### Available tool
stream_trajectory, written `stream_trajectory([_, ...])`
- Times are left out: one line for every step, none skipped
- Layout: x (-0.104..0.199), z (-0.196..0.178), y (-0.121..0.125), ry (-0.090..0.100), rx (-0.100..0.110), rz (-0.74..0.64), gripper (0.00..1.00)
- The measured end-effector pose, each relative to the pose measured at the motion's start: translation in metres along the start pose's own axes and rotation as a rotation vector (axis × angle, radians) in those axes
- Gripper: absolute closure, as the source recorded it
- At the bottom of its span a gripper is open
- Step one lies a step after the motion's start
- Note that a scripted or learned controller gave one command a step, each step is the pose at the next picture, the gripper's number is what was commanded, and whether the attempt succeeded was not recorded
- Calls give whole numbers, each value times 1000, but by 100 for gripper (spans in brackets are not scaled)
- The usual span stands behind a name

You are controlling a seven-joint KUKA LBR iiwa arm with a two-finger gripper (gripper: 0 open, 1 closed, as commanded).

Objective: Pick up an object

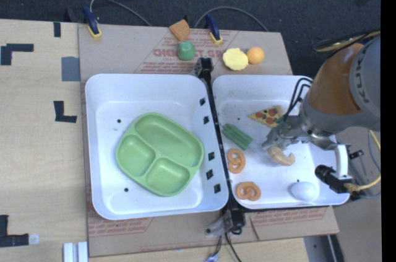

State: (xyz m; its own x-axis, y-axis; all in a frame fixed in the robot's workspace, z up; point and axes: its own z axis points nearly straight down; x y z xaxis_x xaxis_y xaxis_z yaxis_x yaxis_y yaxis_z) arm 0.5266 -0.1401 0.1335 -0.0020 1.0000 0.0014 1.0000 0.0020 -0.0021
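Hand (276, 139) above tan piece (281, 157), right bin (260, 86), pizza slice (266, 114) near

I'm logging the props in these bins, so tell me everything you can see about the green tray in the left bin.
The green tray is a light green divided plate, plastic by its look, with rounded corners and three compartments: one long one along its upper side and two smaller ones below. It lies flat, right way up and turned at an angle, on the floor of the left bin, near the middle. Nothing sits in it, and nothing touches it but the bin floor.
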Motion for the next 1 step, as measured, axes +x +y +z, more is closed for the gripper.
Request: stream_trajectory([75,-51,25,0,-2,-1,100])
